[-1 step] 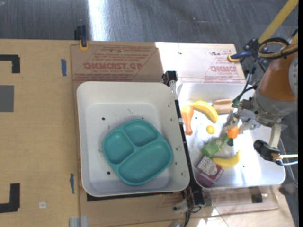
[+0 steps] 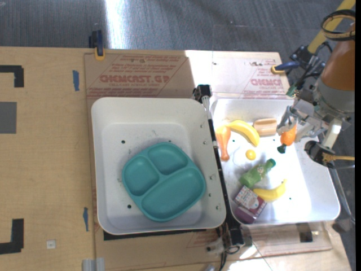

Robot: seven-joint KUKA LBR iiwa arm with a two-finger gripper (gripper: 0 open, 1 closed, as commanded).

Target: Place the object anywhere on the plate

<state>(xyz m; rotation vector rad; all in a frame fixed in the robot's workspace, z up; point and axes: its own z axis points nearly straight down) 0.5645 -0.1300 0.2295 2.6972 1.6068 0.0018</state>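
Note:
A teal plate (image 2: 163, 180) with three compartments lies in the left white bin (image 2: 113, 117). Over the right side of the right white bin (image 2: 321, 205) hangs my gripper (image 2: 288, 132). It is shut on a small orange object (image 2: 288, 137), which shows between the fingertips, above the bin floor. The plate lies far to the left of the gripper, across the divider between the bins.
The right bin holds a yellow banana (image 2: 244, 130), a bun (image 2: 265, 125), an orange toy (image 2: 224, 141), a small yellow ball (image 2: 251, 154), a green bottle (image 2: 257, 173), a second small banana (image 2: 271, 191) and a purple box (image 2: 249, 202). Cables hang by the arm (image 2: 338, 83).

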